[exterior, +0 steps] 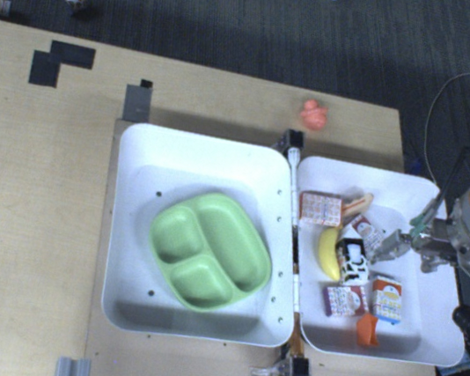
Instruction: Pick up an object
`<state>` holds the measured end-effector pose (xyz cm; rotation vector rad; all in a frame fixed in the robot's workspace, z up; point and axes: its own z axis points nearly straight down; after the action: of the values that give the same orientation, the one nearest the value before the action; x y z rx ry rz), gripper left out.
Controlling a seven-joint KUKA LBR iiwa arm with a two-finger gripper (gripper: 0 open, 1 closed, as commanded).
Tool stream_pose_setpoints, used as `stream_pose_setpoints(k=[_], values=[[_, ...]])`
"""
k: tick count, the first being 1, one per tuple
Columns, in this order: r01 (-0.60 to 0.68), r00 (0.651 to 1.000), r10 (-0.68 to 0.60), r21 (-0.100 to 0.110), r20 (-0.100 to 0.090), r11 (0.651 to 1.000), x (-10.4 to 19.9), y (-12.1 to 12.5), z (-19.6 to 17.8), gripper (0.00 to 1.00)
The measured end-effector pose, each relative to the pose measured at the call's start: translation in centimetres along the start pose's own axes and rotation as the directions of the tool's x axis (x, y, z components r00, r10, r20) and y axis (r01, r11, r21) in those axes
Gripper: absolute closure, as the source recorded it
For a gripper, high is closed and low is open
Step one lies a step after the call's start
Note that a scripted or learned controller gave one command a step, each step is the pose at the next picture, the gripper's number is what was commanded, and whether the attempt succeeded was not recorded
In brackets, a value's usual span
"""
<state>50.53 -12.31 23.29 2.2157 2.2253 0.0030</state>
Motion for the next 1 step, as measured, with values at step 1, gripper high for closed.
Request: stream_pose_setpoints(k=[1], values=[[-0.002,1.0,0.002,-0.011,0.003,1.0,-0.89,6.99,13.57,0.0]])
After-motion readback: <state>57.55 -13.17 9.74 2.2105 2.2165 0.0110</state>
